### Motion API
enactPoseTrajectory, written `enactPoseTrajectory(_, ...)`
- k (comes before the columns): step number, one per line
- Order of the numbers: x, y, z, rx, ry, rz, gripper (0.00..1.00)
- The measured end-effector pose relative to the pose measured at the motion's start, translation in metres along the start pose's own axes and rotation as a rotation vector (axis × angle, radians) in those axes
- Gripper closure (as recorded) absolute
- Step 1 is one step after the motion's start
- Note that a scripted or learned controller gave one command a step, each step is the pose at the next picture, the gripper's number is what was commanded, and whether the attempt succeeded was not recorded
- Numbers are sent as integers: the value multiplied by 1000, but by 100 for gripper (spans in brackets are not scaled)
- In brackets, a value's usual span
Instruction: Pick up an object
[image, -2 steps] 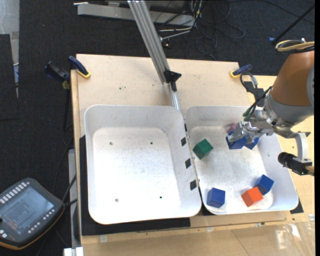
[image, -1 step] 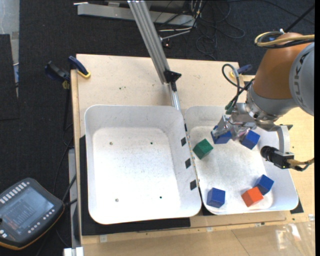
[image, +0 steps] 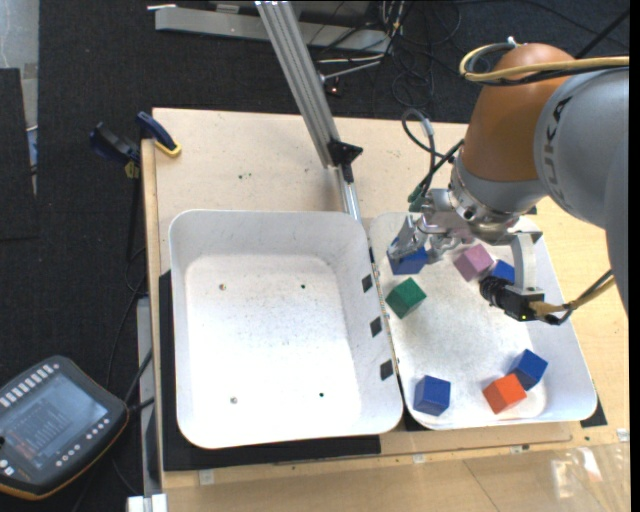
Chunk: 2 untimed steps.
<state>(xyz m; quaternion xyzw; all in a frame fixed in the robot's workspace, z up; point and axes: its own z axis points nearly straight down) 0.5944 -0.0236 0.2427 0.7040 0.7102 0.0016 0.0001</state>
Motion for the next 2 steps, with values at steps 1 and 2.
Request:
enactPoseTrajectory(1,48,15,-6,0,-1,1,100)
enactPoseTrajectory(2,106,24,-3,2,0,0,100)
